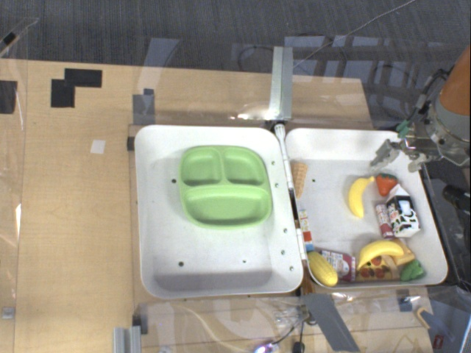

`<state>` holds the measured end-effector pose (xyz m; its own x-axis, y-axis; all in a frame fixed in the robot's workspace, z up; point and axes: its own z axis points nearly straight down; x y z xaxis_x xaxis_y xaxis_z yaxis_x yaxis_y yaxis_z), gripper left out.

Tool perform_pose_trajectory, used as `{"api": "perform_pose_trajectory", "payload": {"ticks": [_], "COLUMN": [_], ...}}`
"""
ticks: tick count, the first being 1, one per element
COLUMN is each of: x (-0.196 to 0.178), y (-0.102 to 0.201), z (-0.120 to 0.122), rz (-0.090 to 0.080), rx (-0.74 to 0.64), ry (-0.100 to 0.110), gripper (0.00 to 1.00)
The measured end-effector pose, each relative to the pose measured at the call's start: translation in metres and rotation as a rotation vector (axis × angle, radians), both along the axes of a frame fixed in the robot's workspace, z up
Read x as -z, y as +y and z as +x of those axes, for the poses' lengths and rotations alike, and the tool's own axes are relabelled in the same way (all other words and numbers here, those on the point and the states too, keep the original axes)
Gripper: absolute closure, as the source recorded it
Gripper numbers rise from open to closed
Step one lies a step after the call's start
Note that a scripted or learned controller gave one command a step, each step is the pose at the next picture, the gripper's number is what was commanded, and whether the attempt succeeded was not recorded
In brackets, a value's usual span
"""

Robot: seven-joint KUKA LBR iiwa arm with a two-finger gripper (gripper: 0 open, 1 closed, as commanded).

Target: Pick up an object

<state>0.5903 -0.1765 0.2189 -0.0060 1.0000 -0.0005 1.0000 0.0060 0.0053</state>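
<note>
My gripper [399,157] hangs over the far right part of the right bin [331,219], open, with nothing between its spread fingers. Just below it lies a small orange-red toy [385,184], and a yellow banana [358,195] rests a little to the left. A black-and-white milk carton [402,217] sits beside a red packet [383,220]. Near the front edge are a second banana [380,251], a corn cob [321,268], a dark red snack pack [343,262] and a green toy [413,271]. An ice cream cone [299,173] lies by the left wall.
The left bin [158,256] holds a green divided plate [224,185]. A metal divider rail [291,190] runs between the bins. The arm's orange band [456,90] shows at the right edge. The wooden bench [66,197] stretches out to the left.
</note>
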Motion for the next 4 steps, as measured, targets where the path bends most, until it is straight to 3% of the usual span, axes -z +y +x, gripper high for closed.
{"api": "perform_pose_trajectory", "payload": {"ticks": [1,2,3,4], "x": [0.123,0.111,0.129,0.013], "y": [-0.007,-0.006,-0.014,0.095], "z": [-0.019,-0.017,0.029,0.072], "rz": [0.0,0.001,-0.002,0.002], "rx": [0.056,0.056,0.0,0.163], "ry": [-0.001,-0.007,-0.007,-0.002], "gripper": [0.0,1.0,1.0,1.0]}}
